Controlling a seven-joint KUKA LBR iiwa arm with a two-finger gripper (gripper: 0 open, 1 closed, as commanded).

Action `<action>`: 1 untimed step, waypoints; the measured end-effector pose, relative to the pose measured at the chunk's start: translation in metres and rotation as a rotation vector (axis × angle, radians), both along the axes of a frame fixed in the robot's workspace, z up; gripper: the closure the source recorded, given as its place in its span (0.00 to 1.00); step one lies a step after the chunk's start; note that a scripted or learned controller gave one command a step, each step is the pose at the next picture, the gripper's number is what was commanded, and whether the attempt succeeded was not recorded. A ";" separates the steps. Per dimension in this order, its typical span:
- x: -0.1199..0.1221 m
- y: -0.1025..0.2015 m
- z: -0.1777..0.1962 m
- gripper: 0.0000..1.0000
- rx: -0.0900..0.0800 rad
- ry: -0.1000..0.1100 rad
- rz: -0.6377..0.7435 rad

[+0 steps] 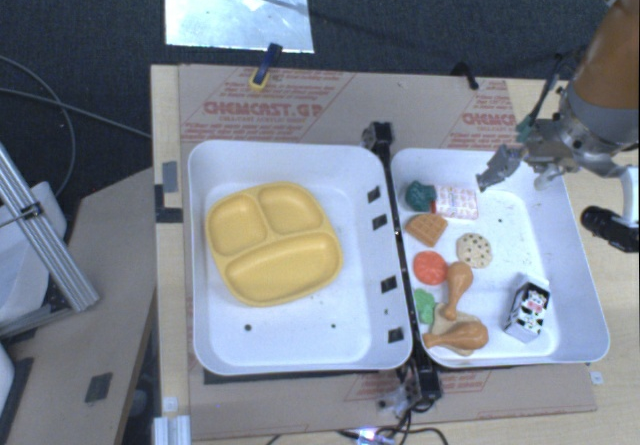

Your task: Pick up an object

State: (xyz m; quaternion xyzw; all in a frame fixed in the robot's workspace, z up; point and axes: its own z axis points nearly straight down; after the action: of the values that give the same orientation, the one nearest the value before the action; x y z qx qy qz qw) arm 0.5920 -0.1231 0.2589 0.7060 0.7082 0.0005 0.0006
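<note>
Camera view: hand (520,165), fingers spread and holding nothing, hovers at upper right of the frame over the right bin (560,263). Approach step. Nearest target: pink block (456,201) just left; next move likely requires descent and centring.

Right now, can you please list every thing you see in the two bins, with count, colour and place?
divided plate: 1, yellow, middle of the left bin
teal toy: 1, teal, top left of the right bin
pink-and-white box: 1, beside the teal toy
waffle: 1, orange-brown, below the teal toy
cookie: 1, tan with dark spots, bin centre
round red piece: 1, red-orange, left of the cookie
drumsticks: 2, brown, lower left
green piece: 1, green, by the left wall
milk carton: 1, white with black patches, lower right
arm: 1, grey and orange, from the right
gripper: 1, grey, above the right bin's top edge
</note>
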 end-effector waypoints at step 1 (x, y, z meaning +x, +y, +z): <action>-0.014 -0.016 -0.108 0.00 0.001 0.009 -0.004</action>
State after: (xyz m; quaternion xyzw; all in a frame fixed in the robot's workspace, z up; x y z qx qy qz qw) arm 0.5775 -0.1392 0.1504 0.7074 0.7068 -0.0023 -0.0032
